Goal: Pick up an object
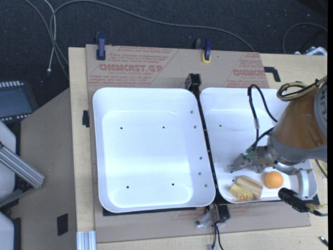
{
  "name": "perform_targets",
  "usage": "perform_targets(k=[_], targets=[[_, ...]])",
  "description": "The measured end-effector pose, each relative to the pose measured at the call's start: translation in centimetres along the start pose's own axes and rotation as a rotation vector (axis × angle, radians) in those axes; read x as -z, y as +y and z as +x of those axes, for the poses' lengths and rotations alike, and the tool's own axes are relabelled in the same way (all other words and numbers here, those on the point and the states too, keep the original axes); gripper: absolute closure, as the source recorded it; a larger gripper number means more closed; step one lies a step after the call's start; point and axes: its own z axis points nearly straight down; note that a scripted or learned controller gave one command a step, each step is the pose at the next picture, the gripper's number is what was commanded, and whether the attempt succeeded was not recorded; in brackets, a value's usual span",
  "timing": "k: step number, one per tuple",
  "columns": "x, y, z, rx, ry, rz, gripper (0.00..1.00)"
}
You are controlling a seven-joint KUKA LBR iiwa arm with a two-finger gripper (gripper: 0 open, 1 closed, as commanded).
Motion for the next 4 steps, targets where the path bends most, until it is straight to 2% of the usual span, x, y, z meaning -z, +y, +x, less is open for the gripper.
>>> perform_targets(k=[1,4], targets=[[0.47,5.58,-2.3,-0.004,-0.003,-0.003,0.0],[0.44,5.46,-2.26,-0.005,-0.002,-0.001,0.0]])
